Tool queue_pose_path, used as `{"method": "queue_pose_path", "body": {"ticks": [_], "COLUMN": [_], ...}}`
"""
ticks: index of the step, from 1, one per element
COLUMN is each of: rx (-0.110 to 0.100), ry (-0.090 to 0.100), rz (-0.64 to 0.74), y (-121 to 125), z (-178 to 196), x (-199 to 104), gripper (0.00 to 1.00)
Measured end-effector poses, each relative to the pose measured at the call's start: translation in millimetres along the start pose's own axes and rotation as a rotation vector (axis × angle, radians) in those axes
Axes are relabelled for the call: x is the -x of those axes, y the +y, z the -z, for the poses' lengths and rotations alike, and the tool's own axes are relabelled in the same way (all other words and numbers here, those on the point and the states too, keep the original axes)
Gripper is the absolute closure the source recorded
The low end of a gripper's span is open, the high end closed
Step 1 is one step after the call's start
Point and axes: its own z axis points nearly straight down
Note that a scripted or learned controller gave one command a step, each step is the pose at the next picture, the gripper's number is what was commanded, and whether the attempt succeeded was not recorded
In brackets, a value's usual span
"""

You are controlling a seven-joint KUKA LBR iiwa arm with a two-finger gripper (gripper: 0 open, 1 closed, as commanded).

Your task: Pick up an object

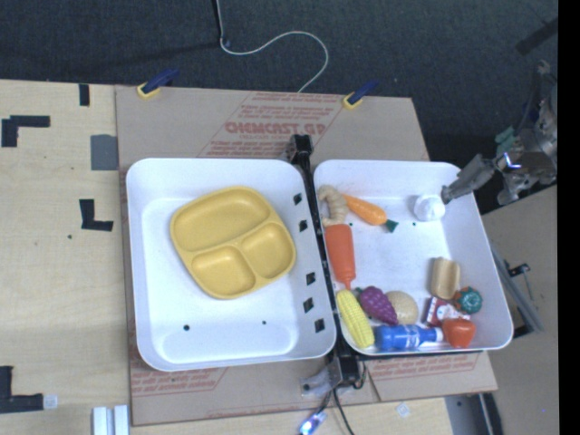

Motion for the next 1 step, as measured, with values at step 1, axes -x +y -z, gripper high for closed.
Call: {"method": "queue_pose_path", "body": {"ticks": [1], "rx": [-0.006], "ry": [-0.001], "rz": [-0.001], "y": [3.0], "z": [3.7], "x": [1.5], "gripper": [1.00]}}
